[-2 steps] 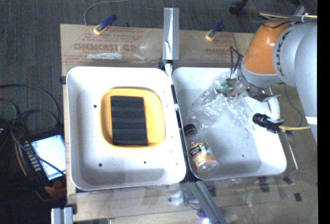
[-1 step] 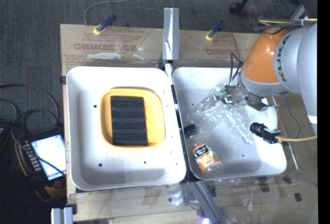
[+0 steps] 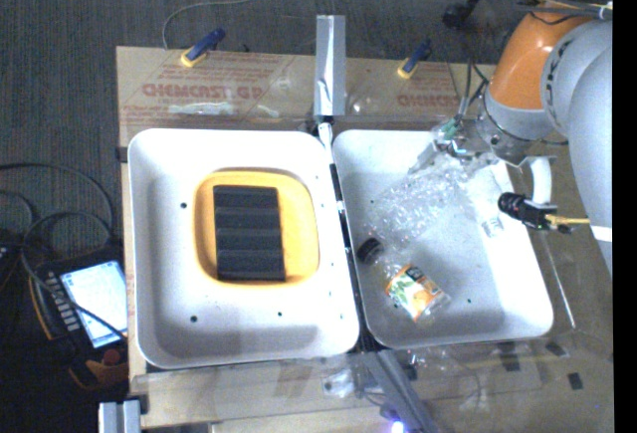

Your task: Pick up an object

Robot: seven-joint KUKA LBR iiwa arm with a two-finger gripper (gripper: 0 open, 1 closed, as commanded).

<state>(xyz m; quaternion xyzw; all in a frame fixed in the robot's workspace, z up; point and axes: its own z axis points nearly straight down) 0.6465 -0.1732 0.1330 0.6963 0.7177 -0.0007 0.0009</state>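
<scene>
In the right bin lies a crumpled clear plastic bag, stretching from the bin's middle up toward its far right corner. My gripper is at that corner, right at the bag's upper tip, and the two look in contact. A small black round object rests near the bin's left wall. An orange and green packet lies toward the front. In the left bin a yellow tray holds a black ribbed block.
The grey arm with its orange band fills the upper right, over the right bin's far corner. A black knob with a cable sticks out by the right wall. A metal divider post stands between the bins at the back.
</scene>
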